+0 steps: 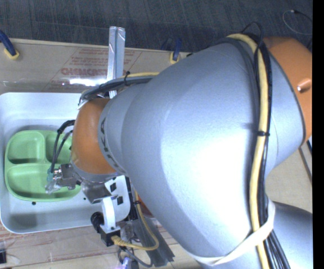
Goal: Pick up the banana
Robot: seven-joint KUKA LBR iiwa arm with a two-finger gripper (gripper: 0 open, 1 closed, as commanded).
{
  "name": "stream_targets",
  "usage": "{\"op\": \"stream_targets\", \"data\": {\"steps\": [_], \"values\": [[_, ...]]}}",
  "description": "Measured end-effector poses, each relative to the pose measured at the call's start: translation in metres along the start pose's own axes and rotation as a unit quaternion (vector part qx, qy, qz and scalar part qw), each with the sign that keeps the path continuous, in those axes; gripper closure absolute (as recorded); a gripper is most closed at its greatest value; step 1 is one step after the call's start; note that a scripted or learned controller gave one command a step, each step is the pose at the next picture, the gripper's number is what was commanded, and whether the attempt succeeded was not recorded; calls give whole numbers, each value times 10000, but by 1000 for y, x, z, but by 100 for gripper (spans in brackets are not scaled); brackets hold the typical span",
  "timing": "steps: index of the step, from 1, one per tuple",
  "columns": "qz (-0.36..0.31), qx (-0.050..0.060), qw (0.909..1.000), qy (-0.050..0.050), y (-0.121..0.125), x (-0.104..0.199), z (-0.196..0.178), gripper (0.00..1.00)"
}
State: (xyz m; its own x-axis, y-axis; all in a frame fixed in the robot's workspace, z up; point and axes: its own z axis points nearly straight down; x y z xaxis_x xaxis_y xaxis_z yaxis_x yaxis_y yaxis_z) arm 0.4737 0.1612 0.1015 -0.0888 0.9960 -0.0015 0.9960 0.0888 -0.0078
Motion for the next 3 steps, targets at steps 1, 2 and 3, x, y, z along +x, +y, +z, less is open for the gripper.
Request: {"op": "stream_targets", "data": {"steps": [1, 2, 3], "values": [[1667, -20, 9860, 16, 4, 35, -153, 0], [1416, -9, 9899, 1, 104, 46, -115, 0], [1412, -8, 9900, 2, 104, 47, -115, 0]]}}
